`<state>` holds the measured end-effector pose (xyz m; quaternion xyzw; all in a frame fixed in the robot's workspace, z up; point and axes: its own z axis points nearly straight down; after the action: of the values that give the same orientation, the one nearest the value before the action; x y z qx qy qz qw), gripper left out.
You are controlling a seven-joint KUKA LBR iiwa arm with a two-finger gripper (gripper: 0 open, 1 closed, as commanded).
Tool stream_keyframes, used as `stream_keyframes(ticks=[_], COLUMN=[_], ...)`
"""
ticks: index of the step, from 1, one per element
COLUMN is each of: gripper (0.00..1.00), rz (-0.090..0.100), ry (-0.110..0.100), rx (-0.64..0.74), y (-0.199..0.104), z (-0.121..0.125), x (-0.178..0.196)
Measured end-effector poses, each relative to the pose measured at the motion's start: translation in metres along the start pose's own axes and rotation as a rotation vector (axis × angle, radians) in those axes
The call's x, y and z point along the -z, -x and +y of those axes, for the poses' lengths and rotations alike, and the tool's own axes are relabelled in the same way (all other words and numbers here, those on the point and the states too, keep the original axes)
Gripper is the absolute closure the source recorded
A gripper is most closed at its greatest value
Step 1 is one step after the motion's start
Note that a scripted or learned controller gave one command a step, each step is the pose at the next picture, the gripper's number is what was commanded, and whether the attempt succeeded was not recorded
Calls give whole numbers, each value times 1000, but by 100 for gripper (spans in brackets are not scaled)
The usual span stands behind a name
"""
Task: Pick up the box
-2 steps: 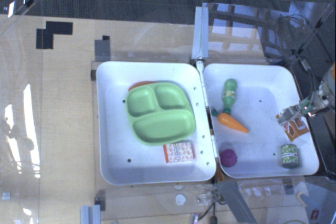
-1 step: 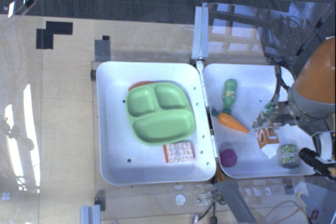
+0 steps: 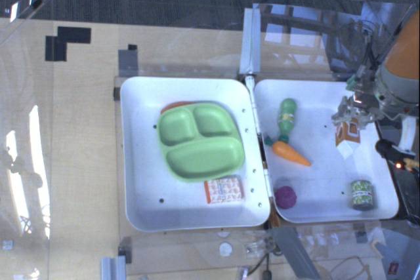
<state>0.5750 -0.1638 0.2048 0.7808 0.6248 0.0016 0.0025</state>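
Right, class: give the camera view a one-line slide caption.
Robot hand over a small orange-and-white carton box in the right white bin; green divided plastic plate in the left.

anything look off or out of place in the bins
The green divided plate in the left bin lies on other things: an orange edge shows at its top and a patterned card pokes out below. The right bin's items lie loose.

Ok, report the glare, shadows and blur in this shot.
Camera view: soft overhead light, faint shadows under the carrot and green tray; bright window reflections streak the left bench; the gripper area looks soft and slightly smeared; clear panels at top right glint.
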Motion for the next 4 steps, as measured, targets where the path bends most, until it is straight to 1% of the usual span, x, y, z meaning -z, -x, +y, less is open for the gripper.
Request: stream_keyframes(ticks=[1,2,3,4], gripper=[100,100,100,100], rz=[0,0,1,0], ry=[-5,4,-4,2], rx=[-235,408,126,632], y=[-25,-17,-14,32], z=[-78,-82,-86,-69], x=[-30,33,-61,-17])
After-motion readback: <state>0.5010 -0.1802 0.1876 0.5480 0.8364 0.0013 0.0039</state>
